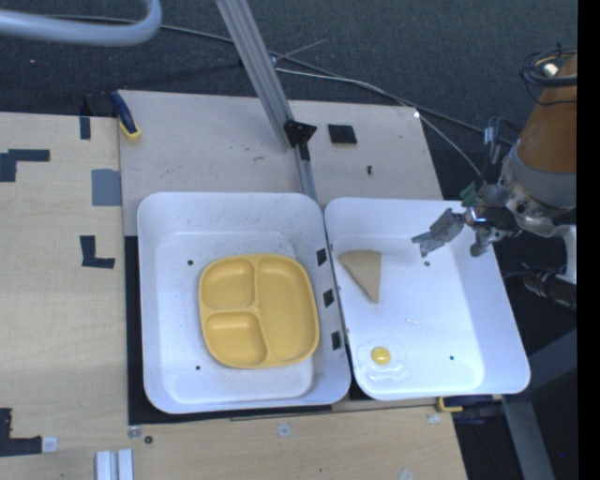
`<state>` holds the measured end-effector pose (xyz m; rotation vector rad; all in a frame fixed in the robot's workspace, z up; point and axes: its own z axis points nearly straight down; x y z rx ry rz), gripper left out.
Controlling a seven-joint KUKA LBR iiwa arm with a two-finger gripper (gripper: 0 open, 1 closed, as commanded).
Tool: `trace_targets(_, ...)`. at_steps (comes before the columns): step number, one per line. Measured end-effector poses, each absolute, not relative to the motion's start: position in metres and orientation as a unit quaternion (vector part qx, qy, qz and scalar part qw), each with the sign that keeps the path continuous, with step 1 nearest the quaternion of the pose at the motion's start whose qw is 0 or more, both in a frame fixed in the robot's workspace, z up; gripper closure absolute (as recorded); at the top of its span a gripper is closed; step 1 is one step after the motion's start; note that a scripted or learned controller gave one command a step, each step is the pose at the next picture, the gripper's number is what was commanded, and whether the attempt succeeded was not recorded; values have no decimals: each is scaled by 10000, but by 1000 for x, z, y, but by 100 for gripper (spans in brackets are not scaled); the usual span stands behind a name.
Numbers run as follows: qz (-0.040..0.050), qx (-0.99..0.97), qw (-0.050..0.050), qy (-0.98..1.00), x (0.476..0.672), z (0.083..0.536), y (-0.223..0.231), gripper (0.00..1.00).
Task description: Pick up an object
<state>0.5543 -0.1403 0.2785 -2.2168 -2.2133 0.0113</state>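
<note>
While the pincer [457, 235] hangs open, 1 tan wedge [363, 273] lies apart.

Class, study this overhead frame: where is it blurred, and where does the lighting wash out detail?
Camera view: the pale curved bar at top left is blurred; the fried egg nearly vanishes against the bright right bin; the yellow plate stays sharp.

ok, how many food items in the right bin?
2. A tan wedge-shaped piece lies near the right bin's left wall, toward the far end. A fried egg lies in its near left corner. Nothing looks hidden.
</note>
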Motion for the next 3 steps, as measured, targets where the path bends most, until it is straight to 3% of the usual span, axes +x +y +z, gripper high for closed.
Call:
trace_targets(1, 7, -7067, 4, -7075, 556, 284, -140, 0)
trace_targets(3, 21, -7066, 24, -7076, 547, 171, -129, 0)
